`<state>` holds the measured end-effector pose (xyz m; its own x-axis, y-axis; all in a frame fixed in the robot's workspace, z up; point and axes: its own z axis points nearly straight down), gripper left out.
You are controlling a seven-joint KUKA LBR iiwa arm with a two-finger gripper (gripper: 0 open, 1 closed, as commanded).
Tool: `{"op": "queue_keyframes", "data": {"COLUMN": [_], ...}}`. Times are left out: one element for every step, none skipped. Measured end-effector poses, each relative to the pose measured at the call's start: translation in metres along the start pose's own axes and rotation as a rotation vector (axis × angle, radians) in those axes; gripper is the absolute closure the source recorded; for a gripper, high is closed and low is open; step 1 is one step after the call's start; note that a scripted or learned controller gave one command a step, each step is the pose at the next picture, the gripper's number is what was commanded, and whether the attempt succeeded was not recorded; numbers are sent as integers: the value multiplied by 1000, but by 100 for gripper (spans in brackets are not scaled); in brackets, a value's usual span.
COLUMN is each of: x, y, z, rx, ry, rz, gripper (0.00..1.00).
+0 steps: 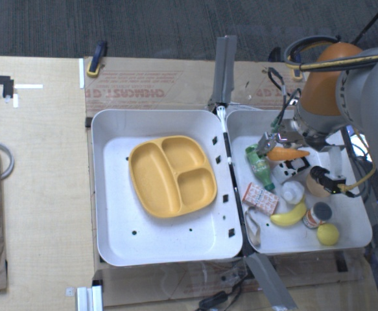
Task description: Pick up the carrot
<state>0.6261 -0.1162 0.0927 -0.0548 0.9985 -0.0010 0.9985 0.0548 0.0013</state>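
The orange carrot (pixel 290 153) lies crosswise in the upper middle of the right bin (pixel 360 238), above a black-and-white item (pixel 296 168). My gripper (pixel 270 146) reaches in from the right and points down and left, its fingertips at the carrot's left end. The carrot's thick end sits between the fingers, which are shut on it. The grey arm with its orange band (pixel 325 83) hides the bin's far right corner.
Around the carrot lie a green bottle (pixel 259 164), a red-and-white packet (pixel 261 199), a white cap (pixel 292 190), a banana (pixel 289 216), a small can (pixel 314 214) and a lemon (pixel 328 234). The left bin (pixel 111 232) holds a yellow divided plate (pixel 174 175).
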Motion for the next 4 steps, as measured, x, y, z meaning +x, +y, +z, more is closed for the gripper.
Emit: {"op": "queue_keyframes", "data": {"x": [-1,9,5,83], "y": [0,-65,-7,12], "z": [-9,-6,-6,-99], "rx": [-1,-11,-13,2], "ry": [-1,-2,-3,-1], "rz": [-1,-132,9,-18], "gripper": [100,100,100,100]}}
